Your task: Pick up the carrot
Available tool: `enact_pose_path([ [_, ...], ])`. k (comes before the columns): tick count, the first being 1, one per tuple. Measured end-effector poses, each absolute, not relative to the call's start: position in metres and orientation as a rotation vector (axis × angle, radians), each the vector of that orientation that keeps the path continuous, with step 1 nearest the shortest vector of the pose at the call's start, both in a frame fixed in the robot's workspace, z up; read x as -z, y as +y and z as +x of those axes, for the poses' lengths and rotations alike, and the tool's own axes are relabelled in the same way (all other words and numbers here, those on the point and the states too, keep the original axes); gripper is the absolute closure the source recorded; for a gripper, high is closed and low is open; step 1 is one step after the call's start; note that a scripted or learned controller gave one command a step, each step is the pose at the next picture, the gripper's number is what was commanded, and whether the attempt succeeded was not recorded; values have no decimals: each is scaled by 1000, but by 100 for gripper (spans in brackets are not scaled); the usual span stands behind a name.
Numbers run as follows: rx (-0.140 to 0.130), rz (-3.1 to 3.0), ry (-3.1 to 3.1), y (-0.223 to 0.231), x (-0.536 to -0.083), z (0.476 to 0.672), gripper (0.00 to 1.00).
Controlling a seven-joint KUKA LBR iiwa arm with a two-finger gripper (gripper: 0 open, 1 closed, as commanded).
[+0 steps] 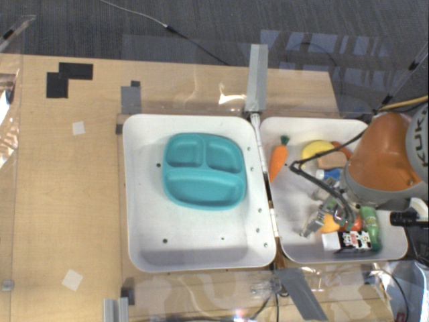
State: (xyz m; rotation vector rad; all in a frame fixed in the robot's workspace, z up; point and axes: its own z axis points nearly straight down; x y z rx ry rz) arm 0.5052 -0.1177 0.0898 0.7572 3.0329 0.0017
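Hovering over the right bin (288,247), the gripper (320,220) seems open and empty, well short of the carrot (277,161) by the bin's left wall, needing a leftward reach.

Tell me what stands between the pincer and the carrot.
Nothing visible. The carrot lies by the right bin's left wall; the pincer hangs lower right of it, with bare bin floor between them.

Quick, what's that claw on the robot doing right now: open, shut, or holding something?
Gripper: low in the right bin, open or shut cannot be told; the carrot lies apart from it.
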Motion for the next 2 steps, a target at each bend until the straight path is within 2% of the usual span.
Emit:
enact_pose_path([
  [1, -5, 744, 3025, -116, -103, 509, 100],
  [2, -7, 1227, 2882, -62, -187, 527, 100],
])
